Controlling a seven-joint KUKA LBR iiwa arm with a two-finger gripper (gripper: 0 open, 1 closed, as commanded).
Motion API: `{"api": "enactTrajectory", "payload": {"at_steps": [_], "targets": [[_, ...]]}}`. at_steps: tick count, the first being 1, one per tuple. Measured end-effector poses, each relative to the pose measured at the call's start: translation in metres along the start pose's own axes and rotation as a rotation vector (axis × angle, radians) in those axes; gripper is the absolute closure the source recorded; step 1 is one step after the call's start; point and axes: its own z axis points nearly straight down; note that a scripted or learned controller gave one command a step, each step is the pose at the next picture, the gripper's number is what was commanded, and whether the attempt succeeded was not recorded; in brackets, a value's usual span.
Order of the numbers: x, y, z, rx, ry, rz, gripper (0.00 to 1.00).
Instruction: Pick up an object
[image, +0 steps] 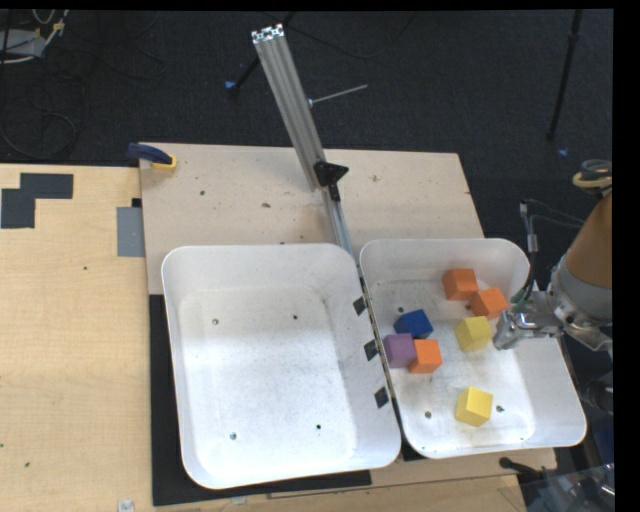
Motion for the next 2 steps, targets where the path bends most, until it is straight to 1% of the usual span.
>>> {"api": "enactTrajectory", "payload": {"at_steps": [1,2], "targets": [[0.000,0.005,-0.043,0.000,0.000,-0.008,1.00],[-0.001,0.006,-0.096,-0.001,0.000,-0.009,1.00]]}}
